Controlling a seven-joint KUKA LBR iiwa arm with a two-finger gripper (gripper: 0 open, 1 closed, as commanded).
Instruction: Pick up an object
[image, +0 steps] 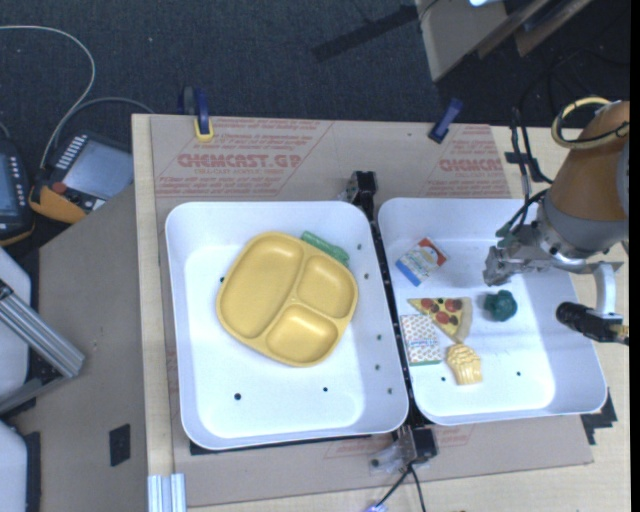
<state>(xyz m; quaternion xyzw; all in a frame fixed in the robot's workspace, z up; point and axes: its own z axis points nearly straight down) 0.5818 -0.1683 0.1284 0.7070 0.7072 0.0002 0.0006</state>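
Note:
My gripper hangs over the right bin, near its far right part. Just below it in the view lies a dark green lumpy toy, close to the gripper tip; whether they touch I cannot tell. Further left in this bin lie a small blue, white and red carton, a toy pizza slice, a pale flat packet and a yellow ridged toy.
The left bin holds a yellow divided plate with a green flat piece poking out behind it. A black bracket of the arm overhangs the right bin's right edge. Clamps sit at the board's far edge.

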